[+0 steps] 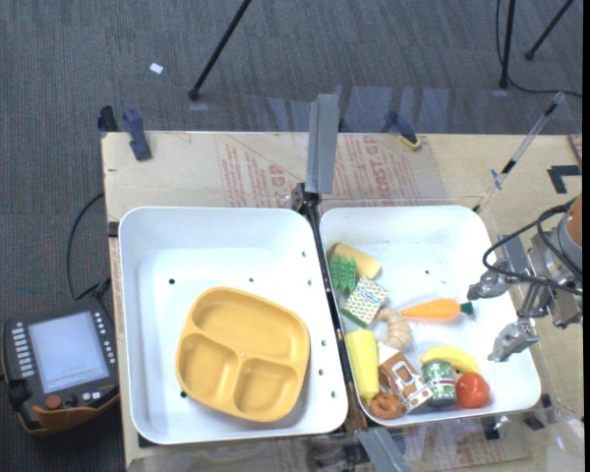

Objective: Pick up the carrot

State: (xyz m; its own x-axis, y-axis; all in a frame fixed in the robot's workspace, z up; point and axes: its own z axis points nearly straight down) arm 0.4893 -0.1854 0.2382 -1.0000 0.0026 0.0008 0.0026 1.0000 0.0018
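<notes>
The two bins (pixel 221 226) at mid-frame look like smooth, slightly glossy white plastic. In the left one, the yellow divided tray (pixel 243 353) has a matt plastic look. The carrot (pixel 432 310) seems smooth, shiny plastic, as does the red tomato (pixel 472 389). The bench top (pixel 236 165) looks like rough brown cardboard.

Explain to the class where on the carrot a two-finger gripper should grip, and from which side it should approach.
Grip the carrot across its thick orange middle, coming from above. It lies flat, lengthwise left to right, with bare bin floor in front and behind for the fingers. The gripper hangs just right of it.
</notes>
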